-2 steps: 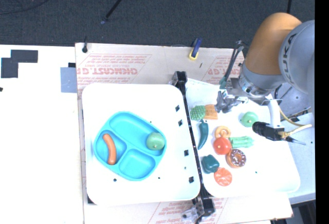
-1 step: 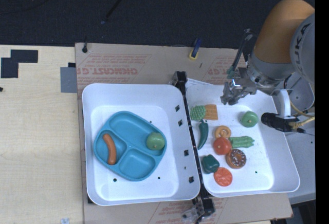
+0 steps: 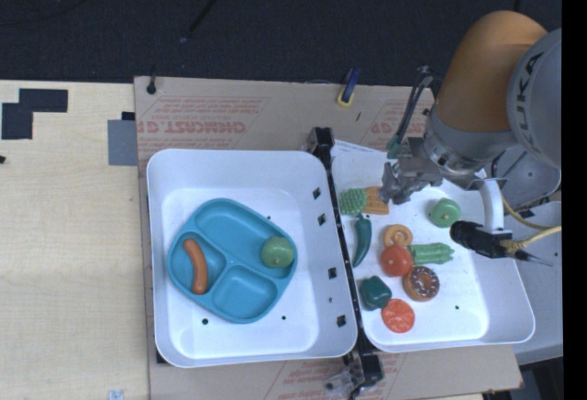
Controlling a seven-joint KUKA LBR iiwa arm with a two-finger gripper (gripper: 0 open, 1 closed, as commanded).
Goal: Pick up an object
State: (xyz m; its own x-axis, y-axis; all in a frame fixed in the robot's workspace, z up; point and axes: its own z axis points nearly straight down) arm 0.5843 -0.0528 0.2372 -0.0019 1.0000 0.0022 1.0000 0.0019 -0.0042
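Looked like smooth, slightly glossy white plastic on both bins [image 3: 174,178]. Blue tray [image 3: 240,293] same deal, shiny moulded plastic. Toy food, like the tomato [image 3: 395,261], seemed rubbery matt plastic. Matt brown cardboard [image 3: 275,118] underneath; pale wood-grain benchtop [image 3: 64,251].

Red print is showing on the cardboard sheet [image 3: 240,118] under the bins, up and to the left of the gripper [image 3: 397,188]; it is lying upside down and mirrored, too unclear to read. Part of "KUKA" is showing on the arm [image 3: 535,91], up and to the right of the gripper.
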